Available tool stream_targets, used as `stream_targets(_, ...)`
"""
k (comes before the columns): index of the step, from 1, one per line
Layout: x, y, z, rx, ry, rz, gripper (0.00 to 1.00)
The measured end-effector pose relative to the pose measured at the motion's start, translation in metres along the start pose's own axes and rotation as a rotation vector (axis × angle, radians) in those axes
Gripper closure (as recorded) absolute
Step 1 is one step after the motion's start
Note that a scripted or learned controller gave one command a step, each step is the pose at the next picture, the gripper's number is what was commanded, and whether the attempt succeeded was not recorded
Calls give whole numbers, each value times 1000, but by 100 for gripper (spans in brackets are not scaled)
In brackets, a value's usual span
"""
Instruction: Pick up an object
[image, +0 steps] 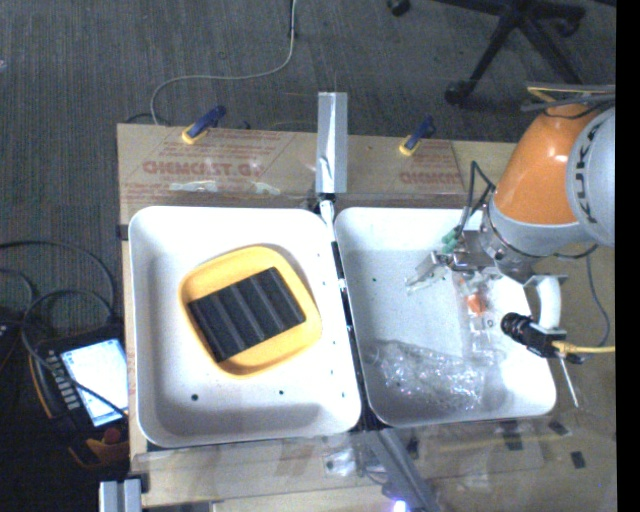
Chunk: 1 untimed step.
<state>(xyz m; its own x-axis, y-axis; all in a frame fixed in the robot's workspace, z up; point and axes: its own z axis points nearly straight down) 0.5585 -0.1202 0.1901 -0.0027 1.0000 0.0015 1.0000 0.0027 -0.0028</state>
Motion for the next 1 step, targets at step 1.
stream_targets(1,24,28,82,0,0,-239,0)
